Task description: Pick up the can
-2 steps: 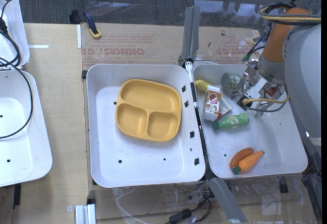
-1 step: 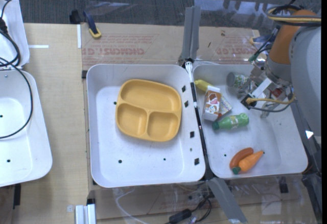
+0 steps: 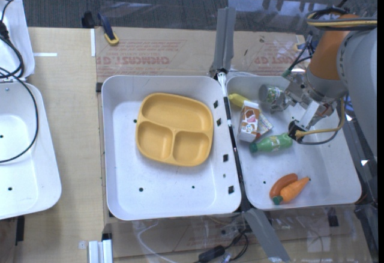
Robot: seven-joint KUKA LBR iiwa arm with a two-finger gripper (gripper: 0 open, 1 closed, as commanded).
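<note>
The can (image 3: 271, 95), silvery with a green-tinted side, lies on its side near the back of the right bin (image 3: 336, 190). My gripper (image 3: 288, 101) hangs low over that bin, right beside the can on its right and close enough to look like it touches it. The grey arm with its orange band (image 3: 327, 54) reaches in from the right above it. The wrist hides the can's right end.
In the right bin lie a yellow item (image 3: 237, 99), a white and red carton (image 3: 251, 122), a green bottle (image 3: 271, 143) and a carrot (image 3: 289, 188). A yellow divided plate (image 3: 174, 128) sits in the left bin (image 3: 120, 190). A divider (image 3: 231, 136) separates the bins.
</note>
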